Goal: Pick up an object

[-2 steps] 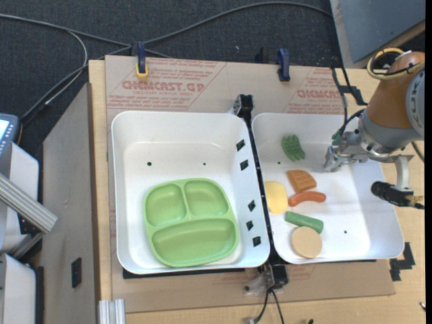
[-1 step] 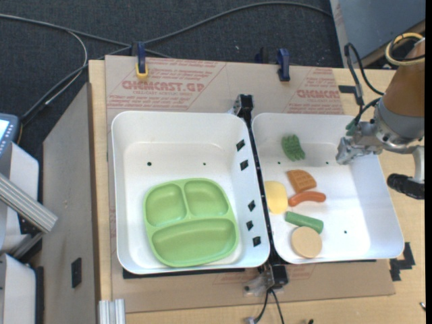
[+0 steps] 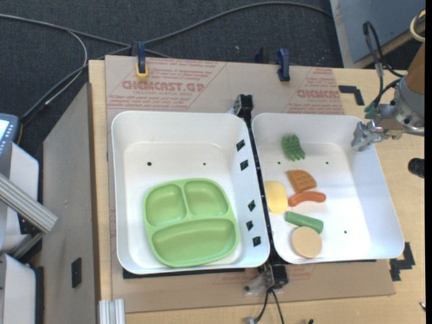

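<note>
Dark carpet surrounds a cardboard-topped bench (image 3: 202, 79) that carries two shallow white bins side by side. Lying in the left bin (image 3: 135, 140) is a light green divided plate (image 3: 191, 221) with three compartments. Toy foods are clustered in the left half of the right bin (image 3: 364, 201): a dark green leafy piece (image 3: 292, 147) farthest back, an orange waffle-like piece (image 3: 301, 179) nearer, a red-orange sausage (image 3: 307, 198) just below it, a pale yellow rounded piece (image 3: 275, 196) to their left against the bin's wall, a green pod-shaped piece (image 3: 304, 221), and a tan round disc (image 3: 306, 242) nearest the front. At the right bin's far right corner sits the gripper (image 3: 362, 136) (small and grey here), well apart from all the food; nothing shows between its fingers, and how wide they stand cannot be told.
</note>
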Available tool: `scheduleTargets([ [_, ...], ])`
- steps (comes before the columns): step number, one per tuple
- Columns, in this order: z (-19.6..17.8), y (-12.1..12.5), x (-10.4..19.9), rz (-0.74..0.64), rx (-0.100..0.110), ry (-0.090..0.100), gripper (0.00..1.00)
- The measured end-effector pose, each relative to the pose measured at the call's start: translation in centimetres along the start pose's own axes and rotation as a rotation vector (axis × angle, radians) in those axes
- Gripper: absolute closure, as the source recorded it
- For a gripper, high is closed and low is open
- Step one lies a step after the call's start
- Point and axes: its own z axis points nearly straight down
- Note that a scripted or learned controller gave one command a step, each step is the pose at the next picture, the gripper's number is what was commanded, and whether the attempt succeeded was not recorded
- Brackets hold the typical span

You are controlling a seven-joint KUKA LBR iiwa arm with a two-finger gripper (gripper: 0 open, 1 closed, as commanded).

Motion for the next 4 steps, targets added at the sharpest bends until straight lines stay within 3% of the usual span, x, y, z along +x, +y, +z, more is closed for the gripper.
scheduleTargets([
  [1,-6.3,0.6,0.1,-0.001,0.0,0.0,1.0],
  [4,-2.0,3.9,16.3,-0.002,0.005,0.002,1.0],
])
